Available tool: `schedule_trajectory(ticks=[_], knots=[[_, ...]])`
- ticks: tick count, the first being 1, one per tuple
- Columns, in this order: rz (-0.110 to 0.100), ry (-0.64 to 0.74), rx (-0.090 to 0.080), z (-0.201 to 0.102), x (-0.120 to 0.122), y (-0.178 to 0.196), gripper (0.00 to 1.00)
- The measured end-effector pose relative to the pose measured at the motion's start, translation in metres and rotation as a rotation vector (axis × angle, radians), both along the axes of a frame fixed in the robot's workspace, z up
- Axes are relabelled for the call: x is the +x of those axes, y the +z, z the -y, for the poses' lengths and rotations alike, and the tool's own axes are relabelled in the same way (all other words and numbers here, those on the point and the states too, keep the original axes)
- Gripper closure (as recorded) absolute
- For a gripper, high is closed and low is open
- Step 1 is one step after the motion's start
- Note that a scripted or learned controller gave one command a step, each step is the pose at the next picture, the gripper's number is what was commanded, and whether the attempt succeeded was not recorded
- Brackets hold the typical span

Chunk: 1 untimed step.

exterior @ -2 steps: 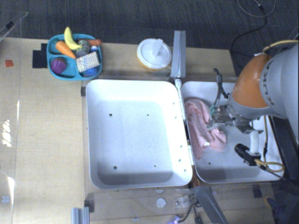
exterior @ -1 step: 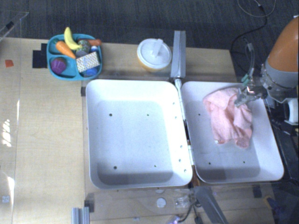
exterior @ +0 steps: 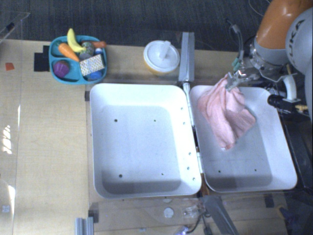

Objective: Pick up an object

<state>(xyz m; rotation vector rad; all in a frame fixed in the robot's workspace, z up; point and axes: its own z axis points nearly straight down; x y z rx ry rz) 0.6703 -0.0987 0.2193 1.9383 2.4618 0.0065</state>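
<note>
Two shallow white bins sit side by side on a pale wooden bench [exterior: 44,146]; all places below are given relative to the left bin [exterior: 139,180], which lies nearest the camera.

Item 1. Right bin [exterior: 274,175]: touching the left bin along its right rim, the two joined by a dark seam with small fittings.

Item 2. Pink cloth [exterior: 226,112]: to the right of the left bin, over the far half of the right bin. It hangs in loose folds from a bunched upper corner, its lower end reaching down toward that bin's floor; whether it touches the floor cannot be told.

Item 3. Gripper [exterior: 234,76]: to the right of the left bin and beyond its far right corner, over the far edge of the right bin. Its fingers are closed on the top corner of the pink cloth, which is pinched between them.

Item 4. Arm [exterior: 283,23]: grey with an orange band, well to the right of the left bin, reaching in over the right bin's far corner.

Item 5. White lidded tub [exterior: 161,57]: just beyond the left bin's far rim, toward its right end, yellow at the base.

Item 6. Blue tray [exterior: 55,76]: beyond the left bin's far left corner, holding toy food, among it a banana [exterior: 73,41] and a carrot [exterior: 67,51].

Item 7. Grey metal post [exterior: 186,58]: beyond the left bin's far right corner, beside the tub.
</note>
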Motion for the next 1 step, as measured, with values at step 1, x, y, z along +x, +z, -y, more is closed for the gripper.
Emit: schedule_trajectory(ticks=[1], knots=[[-0.002,0.37,-0.001,-0.0594,-0.0001,-0.0324,1.0]])
